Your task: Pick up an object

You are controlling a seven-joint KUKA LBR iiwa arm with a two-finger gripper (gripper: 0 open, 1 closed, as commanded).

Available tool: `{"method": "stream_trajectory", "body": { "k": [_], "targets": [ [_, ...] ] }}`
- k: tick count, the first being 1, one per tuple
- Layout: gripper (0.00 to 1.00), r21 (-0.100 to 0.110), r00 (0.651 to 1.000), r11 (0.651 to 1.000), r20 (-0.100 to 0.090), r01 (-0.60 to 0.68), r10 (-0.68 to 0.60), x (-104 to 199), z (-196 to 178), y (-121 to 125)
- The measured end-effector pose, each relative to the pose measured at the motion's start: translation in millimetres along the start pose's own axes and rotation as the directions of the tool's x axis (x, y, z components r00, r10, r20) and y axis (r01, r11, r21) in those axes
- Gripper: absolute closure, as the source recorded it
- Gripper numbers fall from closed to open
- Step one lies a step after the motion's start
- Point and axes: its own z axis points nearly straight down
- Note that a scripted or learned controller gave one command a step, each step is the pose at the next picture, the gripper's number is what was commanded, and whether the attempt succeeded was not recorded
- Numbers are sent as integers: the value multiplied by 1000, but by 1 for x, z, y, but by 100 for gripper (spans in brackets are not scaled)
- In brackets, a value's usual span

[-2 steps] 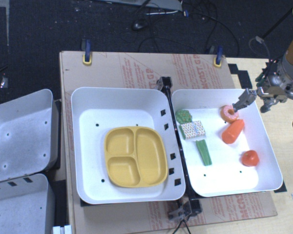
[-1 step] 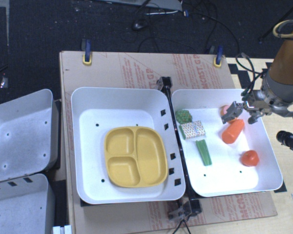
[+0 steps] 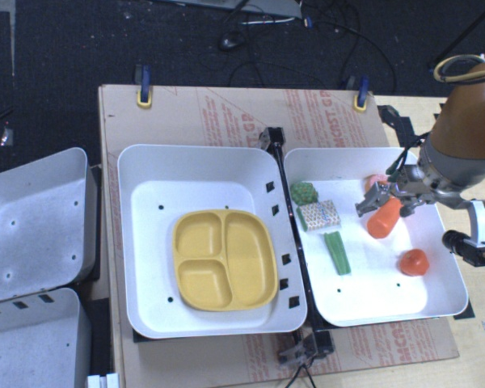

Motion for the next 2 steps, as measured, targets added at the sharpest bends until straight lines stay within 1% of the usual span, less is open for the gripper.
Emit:
{"method": "stream_trajectory", "body": {
  "k": [1, 2],
  "targets": [
    [0, -1, 1000, 1000, 0, 0, 0, 5, 45, 4],
    [100, -6, 1000, 1000, 1, 1, -1, 4, 32, 4]
  ]
}}
